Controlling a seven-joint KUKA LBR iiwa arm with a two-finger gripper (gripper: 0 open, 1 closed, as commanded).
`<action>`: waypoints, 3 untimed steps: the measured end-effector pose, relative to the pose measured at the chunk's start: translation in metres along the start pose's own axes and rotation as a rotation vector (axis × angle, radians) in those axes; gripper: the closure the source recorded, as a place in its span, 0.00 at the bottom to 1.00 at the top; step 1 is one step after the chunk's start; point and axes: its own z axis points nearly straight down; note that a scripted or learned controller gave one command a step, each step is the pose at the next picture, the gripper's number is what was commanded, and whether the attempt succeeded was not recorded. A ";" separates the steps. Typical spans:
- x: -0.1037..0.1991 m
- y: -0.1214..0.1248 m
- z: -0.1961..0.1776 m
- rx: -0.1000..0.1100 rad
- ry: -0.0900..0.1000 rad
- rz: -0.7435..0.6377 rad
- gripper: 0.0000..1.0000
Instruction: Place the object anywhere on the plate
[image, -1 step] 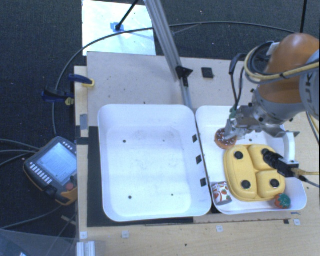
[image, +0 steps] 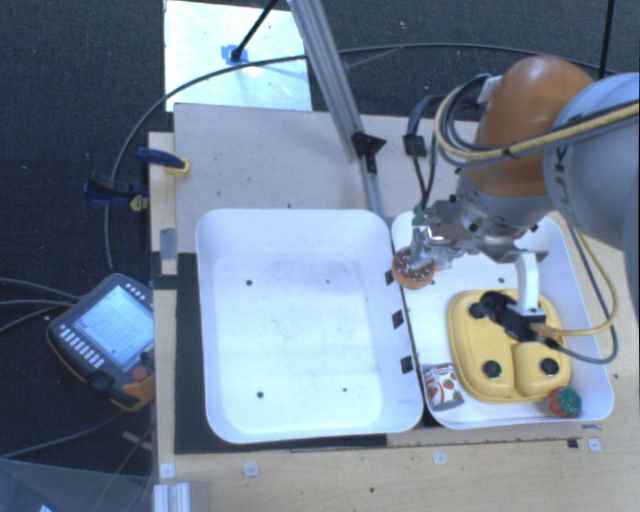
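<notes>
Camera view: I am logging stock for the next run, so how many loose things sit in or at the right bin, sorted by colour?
Yellow: 1, the plate
Brown: 1, the round thing at the left edge of the right bin
White and orange: 1, the small pack
Red and green: 1, the small ball
Total: 4
</notes>
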 end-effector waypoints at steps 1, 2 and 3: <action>0.053 0.004 0.003 0.000 0.001 0.000 1.00; 0.098 0.002 0.036 0.004 0.000 0.001 1.00; 0.095 0.003 0.034 0.002 -0.001 0.005 0.00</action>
